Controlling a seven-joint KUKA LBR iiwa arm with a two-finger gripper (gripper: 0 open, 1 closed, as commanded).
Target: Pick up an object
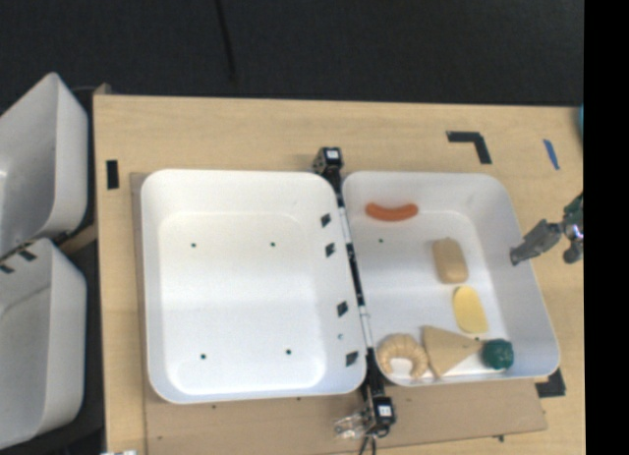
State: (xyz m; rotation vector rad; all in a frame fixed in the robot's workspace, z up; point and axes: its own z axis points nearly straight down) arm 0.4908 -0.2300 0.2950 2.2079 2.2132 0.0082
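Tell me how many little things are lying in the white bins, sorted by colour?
Orange-red: 1, the sausage
Tan or beige: 3, the bread-like block, the wedge, the croissant-like piece
Yellow: 1, the oval piece
Green: 1, the ball
Total: 6, all in the right bin

White bins [236, 384]; orange sausage [391, 211], yellow lemon [470, 310], green ball [497, 353].
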